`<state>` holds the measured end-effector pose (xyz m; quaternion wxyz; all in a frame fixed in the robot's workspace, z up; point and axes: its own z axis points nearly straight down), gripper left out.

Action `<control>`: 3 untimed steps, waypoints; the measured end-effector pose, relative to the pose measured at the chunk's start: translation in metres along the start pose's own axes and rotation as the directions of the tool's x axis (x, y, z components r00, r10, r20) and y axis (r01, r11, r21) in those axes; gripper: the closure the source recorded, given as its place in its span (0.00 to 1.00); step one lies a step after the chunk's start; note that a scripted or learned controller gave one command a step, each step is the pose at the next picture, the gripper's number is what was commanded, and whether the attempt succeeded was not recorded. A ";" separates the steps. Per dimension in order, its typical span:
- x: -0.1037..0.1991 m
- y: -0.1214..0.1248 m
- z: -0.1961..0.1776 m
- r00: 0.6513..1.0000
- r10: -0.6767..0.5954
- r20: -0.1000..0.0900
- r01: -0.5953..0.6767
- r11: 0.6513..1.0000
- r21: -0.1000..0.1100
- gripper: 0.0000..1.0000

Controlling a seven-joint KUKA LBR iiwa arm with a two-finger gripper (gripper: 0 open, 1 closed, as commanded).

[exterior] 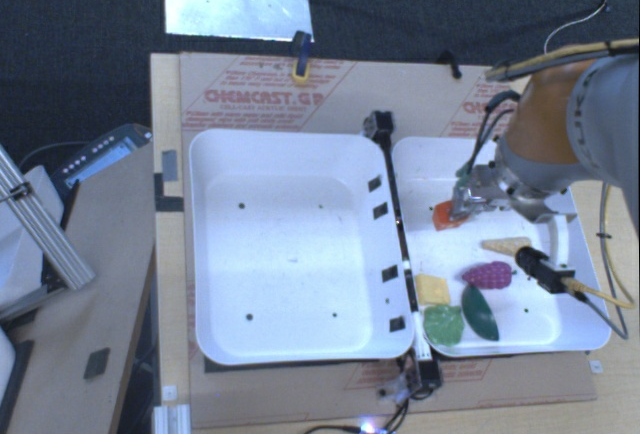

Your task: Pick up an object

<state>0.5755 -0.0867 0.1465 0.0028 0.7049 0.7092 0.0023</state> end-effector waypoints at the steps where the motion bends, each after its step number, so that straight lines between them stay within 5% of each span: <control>1: -0.022 -0.069 0.061 1.000 0.011 0.001 -0.011 1.000 0.000 1.00; 2: 0.026 -0.024 -0.045 1.000 -0.004 -0.001 0.004 1.000 -0.007 1.00; 3: 0.124 0.001 -0.176 1.000 -0.010 -0.004 0.010 1.000 -0.010 1.00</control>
